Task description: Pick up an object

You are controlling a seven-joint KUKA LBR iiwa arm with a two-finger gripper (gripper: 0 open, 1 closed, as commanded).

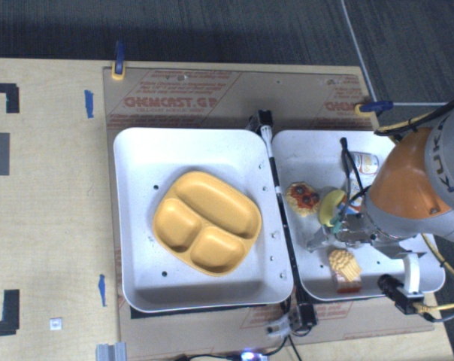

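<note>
Reaching in from the right edge of the frame, the arm [411,183] is hanging low over the right bin [310,273], its orange band covering much of that bin's upper right. The gripper [340,232] is sitting at centre right of the frame, its metal tip pointing toward the left among the small objects; whether it is open, closed or holding anything is something I cannot tell from this angle.

Candidates for the pick are lying close together there. A yellow-green rounded piece [331,205] is sitting just above the gripper, a small red and yellow toy [302,197] is lying to its left near the bin's dividing wall, and a ridged tan piece resembling waffle fries [344,263] is lying just below the gripper, toward the lower edge. A pale object with a label [366,162] is peeking out at the upper right, partly behind the arm. The left bin [133,164] is carrying a large yellow divided tray [206,220], well apart from the gripper.

Doing this step well probably means committing to one item, most likely the yellow-green piece or the ridged tan piece, centring over it, and descending straight so the neighbours are not getting nudged. Crowding is the main risk: a closing motion could be catching two things or pushing one away.
</note>
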